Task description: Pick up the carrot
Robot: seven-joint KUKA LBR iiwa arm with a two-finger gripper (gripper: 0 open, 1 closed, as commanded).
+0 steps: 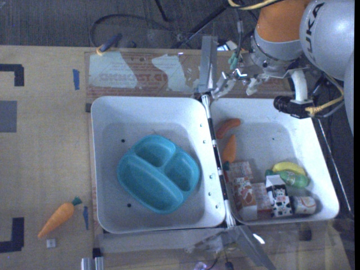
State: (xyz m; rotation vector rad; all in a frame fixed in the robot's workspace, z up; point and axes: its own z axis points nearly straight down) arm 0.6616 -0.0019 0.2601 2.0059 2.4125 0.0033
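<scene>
A small orange carrot (229,148) lies along the left wall of the right bin (323,167), its green end toward the front. A second, larger carrot (56,219) with a green top lies on the wooden bench left of the left bin. My gripper (239,83) hangs above the right bin's back left corner, behind the small carrot and apart from it. Its fingers are spread open with nothing between them.
An orange-red sausage-shaped piece (228,127) lies just behind the small carrot. Small cartons (247,189), a banana (287,167) and a green item (295,179) crowd the right bin's front. A blue divided plate (158,173) sits in the left bin (104,128).
</scene>
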